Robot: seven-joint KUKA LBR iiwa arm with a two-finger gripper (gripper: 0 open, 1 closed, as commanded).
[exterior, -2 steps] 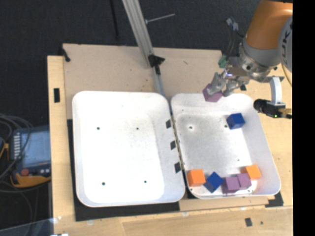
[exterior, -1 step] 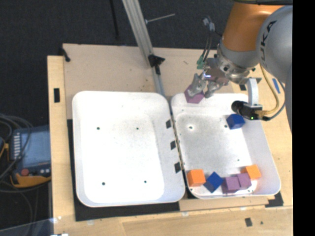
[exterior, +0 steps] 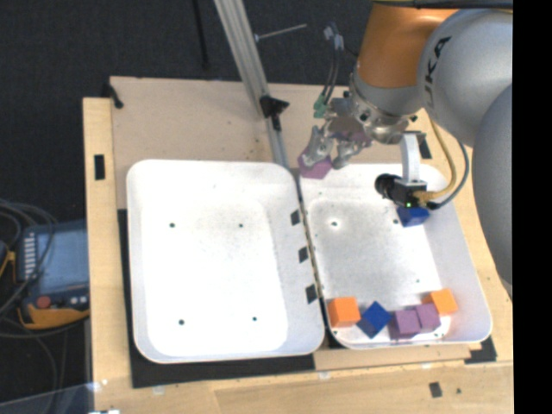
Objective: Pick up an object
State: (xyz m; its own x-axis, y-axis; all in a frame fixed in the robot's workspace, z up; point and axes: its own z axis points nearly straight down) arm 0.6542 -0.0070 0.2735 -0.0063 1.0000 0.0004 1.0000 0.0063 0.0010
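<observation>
While hanging over the far edge of the right bin, arm: the grey KUKA arm with the orange band [exterior: 398, 33] is reaching in from the upper right of the frame.
Gripper: the two-finger gripper [exterior: 332, 155] is sitting just above the middle of the frame, its fingers closing around a small purple block.
Held thing: the small purple block [exterior: 314, 167] is showing between the fingertips, at the upper left corner of the right bin.
Right bin: the shallow white plastic bin right of centre [exterior: 379, 248] is carrying several blocks.
Lower row: an orange cube [exterior: 344, 310], a blue cube [exterior: 375, 318], a pair of purple cubes [exterior: 412, 321] and a second orange cube [exterior: 443, 301] are lying along the bin's lower edge, close together.
Upper right of that bin: another blue block [exterior: 413, 216] is resting just beside a black fitting on the arm.
Left bin: the shallow white bin left of centre [exterior: 211, 257] is lying beside the right one, their edges touching.
Bench: the tan board [exterior: 172, 115] is bearing both bins.
</observation>
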